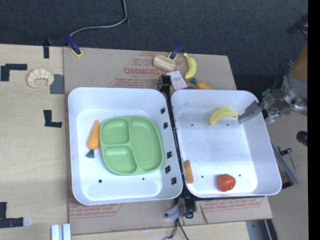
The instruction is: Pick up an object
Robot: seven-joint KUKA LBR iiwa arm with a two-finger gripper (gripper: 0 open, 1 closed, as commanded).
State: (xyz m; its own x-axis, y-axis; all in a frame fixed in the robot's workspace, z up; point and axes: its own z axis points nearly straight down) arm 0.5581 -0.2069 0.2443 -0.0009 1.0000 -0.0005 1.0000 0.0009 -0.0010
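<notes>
My gripper [248,115] hangs low at the bin's [260,134] right wall — whether wide or narrow, I cannot tell. The banana [222,115] lies just beyond my tip, probably my target.

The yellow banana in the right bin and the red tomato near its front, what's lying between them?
Nothing: the camera view shows only bare white bin floor between the banana and the tomato.
</notes>
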